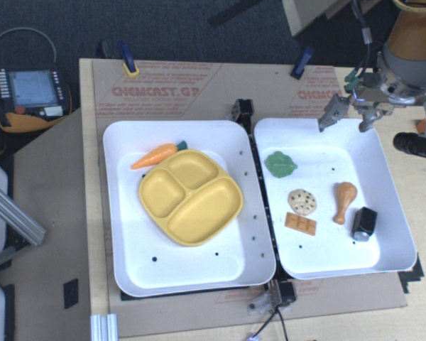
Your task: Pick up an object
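Nearest to us, in the right-hand shallow white plastic bin (390, 251), we are seeing a small black block (364, 223) lying by the right wall, and a flat brown rectangular cracker (300, 224) sitting left of it. Just behind the cracker a round speckled cookie (302, 202) is resting, apart from it, and a tan toy chicken drumstick (344, 199) is lying between the cookie and the black block (its thick end pointing away from us). Further back a green leaf-shaped piece (280, 164) is lying near the bin's left wall.

In the left white bin (128, 261) a yellow three-compartment plastic plate (190, 197) is sitting tilted, and an orange toy carrot (155, 155) is lying just at its far left edge.

Farthest off, the grey two-finger gripper (348, 117) is hovering over the right bin's far rim, its fingers (330, 114) spreading apart and pinching nothing, well clear of every piece below.
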You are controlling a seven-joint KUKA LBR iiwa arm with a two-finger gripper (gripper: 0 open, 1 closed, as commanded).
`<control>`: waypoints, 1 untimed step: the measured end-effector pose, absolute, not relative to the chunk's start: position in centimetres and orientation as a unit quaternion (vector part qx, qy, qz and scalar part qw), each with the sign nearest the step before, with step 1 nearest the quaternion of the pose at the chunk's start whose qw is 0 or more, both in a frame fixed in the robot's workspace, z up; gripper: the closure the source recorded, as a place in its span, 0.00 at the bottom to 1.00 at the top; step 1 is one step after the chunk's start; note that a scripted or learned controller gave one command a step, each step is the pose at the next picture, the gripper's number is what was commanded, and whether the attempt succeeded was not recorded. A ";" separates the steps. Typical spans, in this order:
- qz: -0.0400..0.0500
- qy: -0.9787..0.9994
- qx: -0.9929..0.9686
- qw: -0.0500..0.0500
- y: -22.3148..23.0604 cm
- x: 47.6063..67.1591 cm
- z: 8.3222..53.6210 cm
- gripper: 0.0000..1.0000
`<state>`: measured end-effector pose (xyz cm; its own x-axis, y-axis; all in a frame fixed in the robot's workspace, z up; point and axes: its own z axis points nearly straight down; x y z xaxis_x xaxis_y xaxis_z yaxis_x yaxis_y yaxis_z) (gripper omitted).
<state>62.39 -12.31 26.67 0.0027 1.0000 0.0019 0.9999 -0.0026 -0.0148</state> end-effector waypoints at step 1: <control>0.000 -0.707 -0.707 0.000 -12.3 62.6 27.5 0.00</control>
